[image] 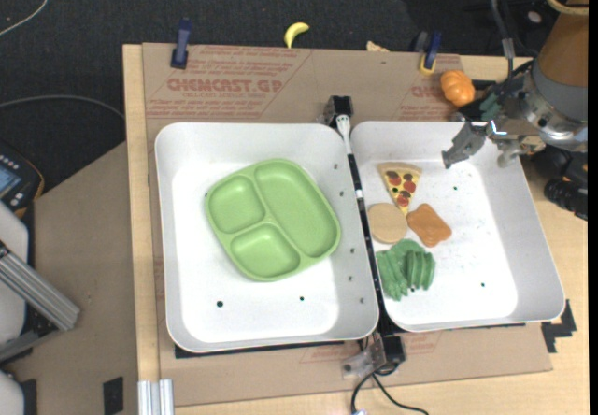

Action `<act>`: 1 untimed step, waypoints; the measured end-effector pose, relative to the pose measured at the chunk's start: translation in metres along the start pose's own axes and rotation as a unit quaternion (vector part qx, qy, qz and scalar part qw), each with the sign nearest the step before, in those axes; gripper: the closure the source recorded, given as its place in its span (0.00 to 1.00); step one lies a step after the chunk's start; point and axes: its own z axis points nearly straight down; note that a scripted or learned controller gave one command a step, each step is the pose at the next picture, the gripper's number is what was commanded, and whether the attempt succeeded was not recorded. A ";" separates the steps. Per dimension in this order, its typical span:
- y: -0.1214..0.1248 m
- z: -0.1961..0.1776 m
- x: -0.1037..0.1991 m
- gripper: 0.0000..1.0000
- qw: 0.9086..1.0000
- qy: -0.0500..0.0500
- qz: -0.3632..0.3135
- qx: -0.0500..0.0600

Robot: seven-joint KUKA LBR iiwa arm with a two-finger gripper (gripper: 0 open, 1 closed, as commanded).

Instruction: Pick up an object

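Note:
The right bin [505,254] holds a pizza slice [400,184], a round beige cookie [386,222], an orange-brown nugget [430,224] and a bunch of green beans [406,270], all grouped near its left wall. My gripper [483,150] hangs over the bin's far right part, up and to the right of the pizza slice. Its fingers [458,150] stand apart, open, with nothing between them. A green divided plate [271,217] lies in the left bin [187,292].
An orange toy fruit [457,86] and a small yellow banana [296,32] lie on the cardboard board behind the bins. Blue clamps [181,43] grip the board's far edge. A black divider [353,189] runs between the bins.

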 end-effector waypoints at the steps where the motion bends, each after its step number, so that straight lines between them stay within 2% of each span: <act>1: -0.083 0.151 -0.015 0.00 1.000 0.003 0.003 0.010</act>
